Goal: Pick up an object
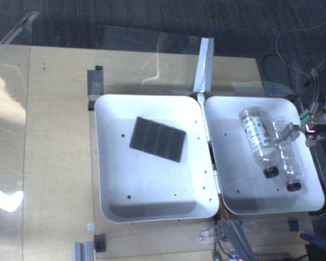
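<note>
My gripper [293,129] sits at the right bin's [228,200] right rim, just over two clear bottles [255,140] lying side by side; I cannot tell its state. The bin's left half lies open. A dark pad [157,139] rests mid left bin [114,200].

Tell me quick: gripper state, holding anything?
Gripper: over the right white bin, at two clear plastic bottles with black caps; open or shut cannot be told.

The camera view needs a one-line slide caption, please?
Dark ridged pad in the left bin; two clear bottles in the right bin, gripper at its right side.
</note>
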`<action>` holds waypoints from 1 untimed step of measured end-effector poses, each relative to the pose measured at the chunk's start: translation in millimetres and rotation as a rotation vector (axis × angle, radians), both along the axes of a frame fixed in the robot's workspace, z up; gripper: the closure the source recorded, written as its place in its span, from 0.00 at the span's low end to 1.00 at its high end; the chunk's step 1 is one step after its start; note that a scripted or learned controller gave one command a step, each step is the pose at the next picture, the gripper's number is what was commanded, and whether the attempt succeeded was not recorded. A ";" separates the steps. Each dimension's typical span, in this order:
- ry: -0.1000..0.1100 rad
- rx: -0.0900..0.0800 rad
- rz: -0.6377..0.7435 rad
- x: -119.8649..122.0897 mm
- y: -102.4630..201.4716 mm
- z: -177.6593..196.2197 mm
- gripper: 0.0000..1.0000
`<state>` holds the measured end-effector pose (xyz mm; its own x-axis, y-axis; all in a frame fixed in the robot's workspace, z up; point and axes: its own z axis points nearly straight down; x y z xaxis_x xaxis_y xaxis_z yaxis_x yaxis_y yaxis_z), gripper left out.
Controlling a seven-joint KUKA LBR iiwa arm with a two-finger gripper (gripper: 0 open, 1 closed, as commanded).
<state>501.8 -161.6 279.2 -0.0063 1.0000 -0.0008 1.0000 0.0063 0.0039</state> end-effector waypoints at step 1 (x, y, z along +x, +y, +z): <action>0.002 0.000 0.084 82.3 -12.4 -117.4 0.00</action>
